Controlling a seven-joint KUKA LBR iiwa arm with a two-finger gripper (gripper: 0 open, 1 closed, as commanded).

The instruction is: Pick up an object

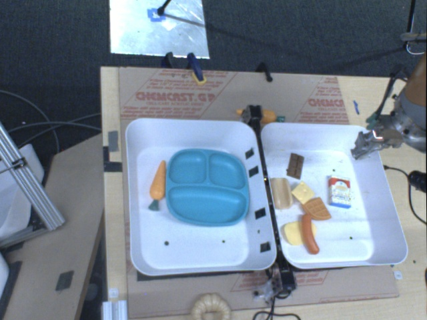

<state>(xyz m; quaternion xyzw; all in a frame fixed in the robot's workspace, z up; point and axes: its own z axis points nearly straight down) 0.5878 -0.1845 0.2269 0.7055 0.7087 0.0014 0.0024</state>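
The right bin holds several toy foods: a brown chocolate bar, a tan bread piece, a yellow cheese wedge, an orange cracker-like piece, a red sausage on a pale yellow slice, and a small red and white carton. In the left bin lie a blue divided plate and an orange carrot. My gripper hangs at the right bin's upper right edge, above and right of the carton, with nothing seen in it.
The bins sit on a cardboard sheet. A black clip divider runs between them. A metal plate lies at the back, an aluminium frame stands at the left, and cables trail at the right.
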